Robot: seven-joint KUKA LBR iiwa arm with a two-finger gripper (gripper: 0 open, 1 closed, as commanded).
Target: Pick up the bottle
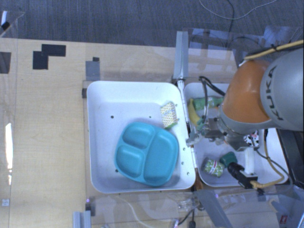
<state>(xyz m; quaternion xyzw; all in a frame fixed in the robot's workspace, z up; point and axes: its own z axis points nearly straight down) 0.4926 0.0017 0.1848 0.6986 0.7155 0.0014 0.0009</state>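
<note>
Blue tray (147,154) in left bin (102,127)

The arm (256,96) hangs over the right bin (209,177), above a bottle (214,166); a blue plate (147,153) lies in the left bin (102,127).

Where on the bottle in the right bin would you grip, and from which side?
Probably across the bottle's patterned body, coming from above. It seems to lie on its side on the bin floor, dark green cap pointing right, so the body's long flanks are exposed. The arm hangs above it.
</note>
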